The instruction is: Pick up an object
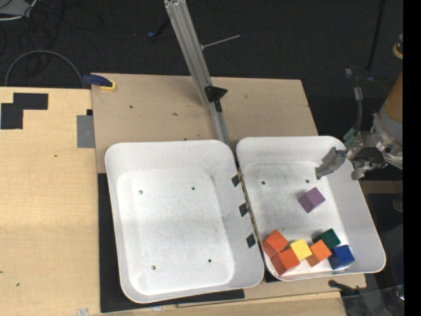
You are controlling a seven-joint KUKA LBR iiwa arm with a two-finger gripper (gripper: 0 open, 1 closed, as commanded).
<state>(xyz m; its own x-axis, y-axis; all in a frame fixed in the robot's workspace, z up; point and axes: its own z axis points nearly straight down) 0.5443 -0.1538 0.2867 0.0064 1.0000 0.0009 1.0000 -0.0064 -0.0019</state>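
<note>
Two white bins lying side by side, the left bin (174,216) holding no blocks, the right bin (283,157) carrying all of them; gripper (345,163) hanging over its far right rim, fingers spread, pinching nothing; purple block (312,199) sitting alone just below; other blocks (306,250) crowding the near corner; picking not yet begun, everything remaining

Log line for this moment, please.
tool open, above right bin back-right | holding nothing | purple block alone mid-bin | other blocks clustered front corner
</note>
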